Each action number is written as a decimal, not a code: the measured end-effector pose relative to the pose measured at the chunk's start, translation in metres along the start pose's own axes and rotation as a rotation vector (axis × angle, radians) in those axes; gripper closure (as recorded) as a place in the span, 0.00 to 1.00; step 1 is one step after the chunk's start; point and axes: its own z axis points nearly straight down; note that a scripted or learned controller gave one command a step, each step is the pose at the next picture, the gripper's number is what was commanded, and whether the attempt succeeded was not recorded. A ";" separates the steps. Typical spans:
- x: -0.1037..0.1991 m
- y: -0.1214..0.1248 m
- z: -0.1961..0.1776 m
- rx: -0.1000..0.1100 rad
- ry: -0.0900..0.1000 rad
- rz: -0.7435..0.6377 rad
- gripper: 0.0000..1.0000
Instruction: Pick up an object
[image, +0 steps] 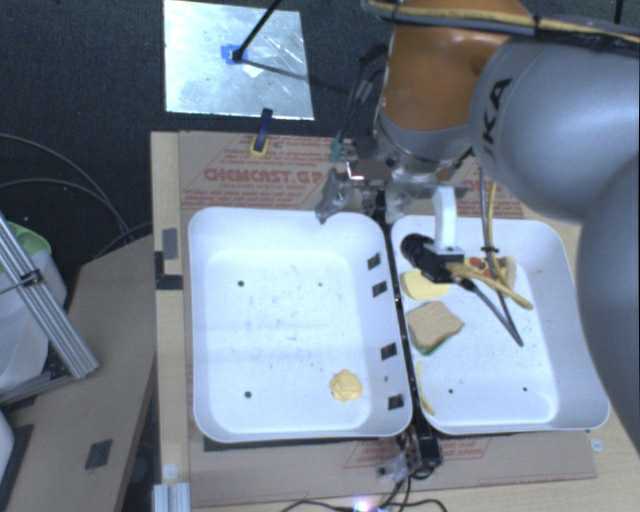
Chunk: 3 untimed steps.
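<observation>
Left to right: the shallow white plastic left bin (270, 300) carries a small pale-yellow lump (346, 385) near its front right corner. The grey metal gripper (340, 195) hangs over the back edge, where the two bins meet. We cannot tell how far open it is, and we see nothing in its hold. In the shallow white right bin (500, 380), a tan bread-like slice (433, 325) lies by the left wall, frontward of the gripper. We judge it nearer than the lump.
</observation>
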 end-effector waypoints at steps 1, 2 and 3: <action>0.032 -0.058 0.012 0.010 -0.002 0.000 0.00; 0.091 -0.111 -0.028 0.005 0.001 -0.005 0.00; 0.093 -0.053 -0.198 -0.013 0.004 0.003 0.00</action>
